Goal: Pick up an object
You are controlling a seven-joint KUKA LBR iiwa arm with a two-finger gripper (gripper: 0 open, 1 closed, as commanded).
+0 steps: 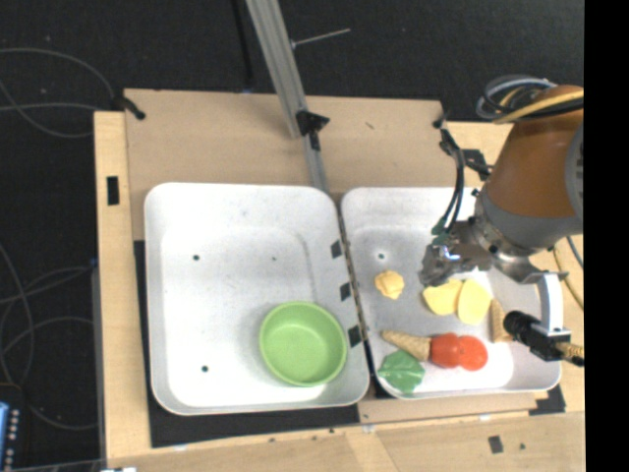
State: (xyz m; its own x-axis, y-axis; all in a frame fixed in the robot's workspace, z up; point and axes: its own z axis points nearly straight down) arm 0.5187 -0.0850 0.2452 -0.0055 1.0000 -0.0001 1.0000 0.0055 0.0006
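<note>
The right bin point(393, 214) holds several toy foods. A small yellow lump point(390, 284) lies near its middle. Two yellow pieces point(460, 299) lie side by side further right. A red tomato point(459, 351), a tan cone point(406, 342) and a green item point(401, 370) sit along the front wall. My gripper point(439, 260) hangs over the right bin, just above and left of the two yellow pieces. The grey wrist covers much of it.
A green bowl point(303, 342) stands in the left bin point(216, 234), near its front right corner. A slanted metal pole point(280, 57) rises from the back, ending by the divider between the bins. Black cables run beside the arm at right.
</note>
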